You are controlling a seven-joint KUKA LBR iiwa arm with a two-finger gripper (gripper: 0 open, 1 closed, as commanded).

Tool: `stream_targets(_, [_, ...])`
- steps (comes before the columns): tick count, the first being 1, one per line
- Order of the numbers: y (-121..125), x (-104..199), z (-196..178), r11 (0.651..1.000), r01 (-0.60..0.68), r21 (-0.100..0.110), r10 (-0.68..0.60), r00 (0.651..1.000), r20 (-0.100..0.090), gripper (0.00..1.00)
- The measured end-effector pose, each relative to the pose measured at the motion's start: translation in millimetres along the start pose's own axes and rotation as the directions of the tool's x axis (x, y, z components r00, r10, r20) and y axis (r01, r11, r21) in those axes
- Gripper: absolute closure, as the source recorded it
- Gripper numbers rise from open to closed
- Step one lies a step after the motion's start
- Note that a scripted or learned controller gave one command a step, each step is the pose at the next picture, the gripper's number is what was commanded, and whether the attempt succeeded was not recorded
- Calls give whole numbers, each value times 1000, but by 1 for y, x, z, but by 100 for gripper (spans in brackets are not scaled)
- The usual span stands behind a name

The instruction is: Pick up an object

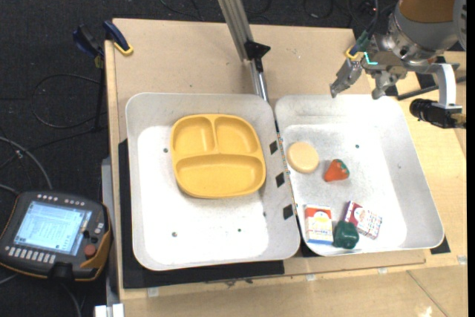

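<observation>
Lower left of the frame: a teach pendant (53, 235) with a lit screen lies on the dark floor beside the counter (185, 56). At the counter's upper left corner sits a blue and yellow clamp (104, 38). Left bin (148, 234): a yellow compartment tray (218, 156) (three sections, upright) lies near its centre. A metal pole (231, 0) runs at a slant from the top of the frame to the gap between the bins. Right bin (401, 152): a round beige disc (303, 157) lies near its left wall, a red strawberry-like toy (336, 171) just right of it; along the lower edge, a small white and red box (318, 224), a dark green object (345, 234) touching it, and a second small carton (364, 220). Upper right: the jaws (363, 82) hang above the right bin's far rim, apart, with nothing between them; all objects lie well apart from them.
</observation>
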State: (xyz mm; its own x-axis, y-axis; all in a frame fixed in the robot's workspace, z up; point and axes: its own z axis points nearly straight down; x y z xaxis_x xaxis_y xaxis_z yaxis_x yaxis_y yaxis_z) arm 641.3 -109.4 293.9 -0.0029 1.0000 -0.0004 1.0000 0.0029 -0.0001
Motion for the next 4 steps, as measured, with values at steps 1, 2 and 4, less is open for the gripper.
stream_targets(1, [-2,5,44,1000,-2,4,2,1000,0,0])
stream_targets(2, [-9,9,107,1000,-3,7,3,1000,-1,0])
stream_targets(4, [-13,6,139,1000,-3,-1,3,1000,0,100])
